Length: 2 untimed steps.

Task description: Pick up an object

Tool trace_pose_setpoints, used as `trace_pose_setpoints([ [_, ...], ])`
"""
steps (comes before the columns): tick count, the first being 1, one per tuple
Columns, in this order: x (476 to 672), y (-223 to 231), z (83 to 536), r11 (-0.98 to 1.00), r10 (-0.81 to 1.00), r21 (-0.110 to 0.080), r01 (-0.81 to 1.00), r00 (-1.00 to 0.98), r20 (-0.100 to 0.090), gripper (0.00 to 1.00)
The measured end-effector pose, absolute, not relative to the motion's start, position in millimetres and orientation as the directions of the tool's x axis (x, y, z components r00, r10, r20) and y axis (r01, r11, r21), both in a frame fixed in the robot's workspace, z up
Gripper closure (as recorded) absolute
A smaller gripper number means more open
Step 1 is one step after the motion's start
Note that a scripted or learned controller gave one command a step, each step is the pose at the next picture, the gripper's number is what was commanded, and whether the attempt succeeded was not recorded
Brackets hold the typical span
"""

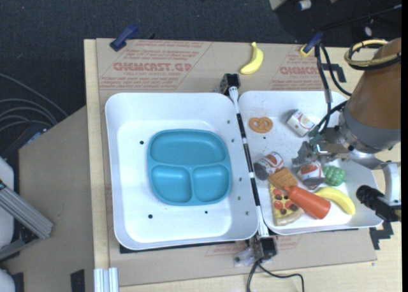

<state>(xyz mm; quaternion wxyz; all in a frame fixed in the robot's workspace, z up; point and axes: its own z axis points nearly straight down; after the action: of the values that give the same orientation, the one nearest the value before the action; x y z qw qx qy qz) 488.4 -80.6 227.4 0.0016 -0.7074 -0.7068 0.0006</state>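
The right bin point(280, 102) holds several toy foods: a pretzel point(260, 124), a small white carton point(299, 120), a red and white can point(273, 160), a pizza slice point(284, 208), a carrot point(310, 202), a banana point(338, 199) and a green broccoli piece point(334, 175). My gripper point(314, 153) hangs low over the middle right of this bin. It is just above another red and white item point(310, 171) and left of the broccoli. I see nothing clearly caught in it.
The left bin point(127, 157) carries a blue divided plate point(189, 165). A second yellow banana point(252, 60) lies on the cardboard behind the bins. The grey and orange arm point(376, 102) covers the right bin's far right side. Cables run along the right bin's back edge.
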Motion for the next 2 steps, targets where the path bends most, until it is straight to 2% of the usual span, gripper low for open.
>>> trace_pose_setpoints([
  [1,479.3,-52.0,256.2,0.0,1.0,0.0,1.0,0.0,0.0,1.0],
  [2,479.4,-40.4,264.2,0.0,1.0,0.0,1.0,0.0,0.0,1.0],
])
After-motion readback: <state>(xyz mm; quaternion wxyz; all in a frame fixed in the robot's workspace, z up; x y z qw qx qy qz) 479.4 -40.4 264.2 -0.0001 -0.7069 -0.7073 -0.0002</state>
